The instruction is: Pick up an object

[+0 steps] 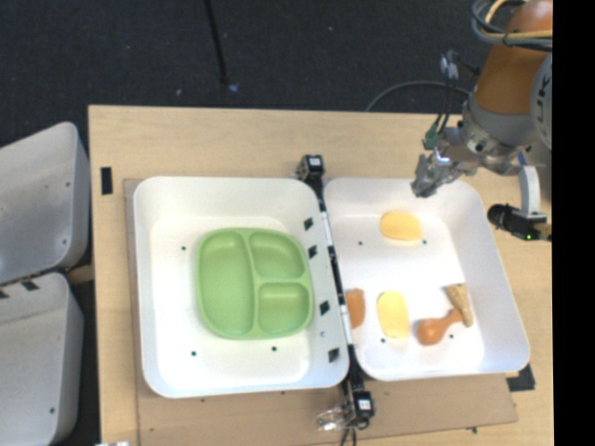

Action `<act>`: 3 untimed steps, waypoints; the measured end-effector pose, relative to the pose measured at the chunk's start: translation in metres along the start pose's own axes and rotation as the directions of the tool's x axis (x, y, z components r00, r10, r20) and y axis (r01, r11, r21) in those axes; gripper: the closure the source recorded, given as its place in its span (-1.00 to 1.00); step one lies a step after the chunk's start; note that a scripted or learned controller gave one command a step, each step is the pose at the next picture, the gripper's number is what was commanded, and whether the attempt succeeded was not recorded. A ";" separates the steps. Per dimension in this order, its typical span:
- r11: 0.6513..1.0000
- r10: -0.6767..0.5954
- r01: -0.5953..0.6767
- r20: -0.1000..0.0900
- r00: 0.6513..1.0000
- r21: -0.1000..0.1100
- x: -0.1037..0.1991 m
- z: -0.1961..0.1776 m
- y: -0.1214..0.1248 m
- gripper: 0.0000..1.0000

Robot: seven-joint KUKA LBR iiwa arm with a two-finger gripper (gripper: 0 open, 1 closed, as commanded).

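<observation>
My gripper (pixel 425 186) hangs over the far edge of the right bin (pixel 483 249), up and to the right of a yellow oval piece (pixel 401 226). Nothing shows between its fingers. Nearer the front of that bin lie a pale yellow oblong piece (pixel 393 313), a small orange piece (pixel 354 307) against the left wall, an orange-brown drumstick-shaped piece (pixel 433 329) and a tan piece (pixel 459 303). In the left bin (pixel 158 249) rests a green divided plate (pixel 253 282).
A black divider with clips (pixel 321 249) runs between the two bins. A black fitting (pixel 513 218) sticks out past the right bin's right rim. A cable (pixel 400 91) loops behind the arm. White panels (pixel 37 212) stand at the far left.
</observation>
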State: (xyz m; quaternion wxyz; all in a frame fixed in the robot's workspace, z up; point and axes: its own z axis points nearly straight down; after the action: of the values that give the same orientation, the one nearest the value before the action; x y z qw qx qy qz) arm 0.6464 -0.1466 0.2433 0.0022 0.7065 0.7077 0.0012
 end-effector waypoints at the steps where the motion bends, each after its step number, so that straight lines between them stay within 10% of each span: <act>1: 1.000 -0.002 0.002 -0.001 1.000 0.005 0.034 0.002 -0.025 1.00; 3: 1.000 -0.003 0.003 -0.002 1.000 0.006 0.120 -0.004 -0.068 1.00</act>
State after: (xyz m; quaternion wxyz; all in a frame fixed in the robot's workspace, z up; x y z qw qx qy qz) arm 0.5779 -0.0267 0.2469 -0.0007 0.7054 0.7088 -0.0002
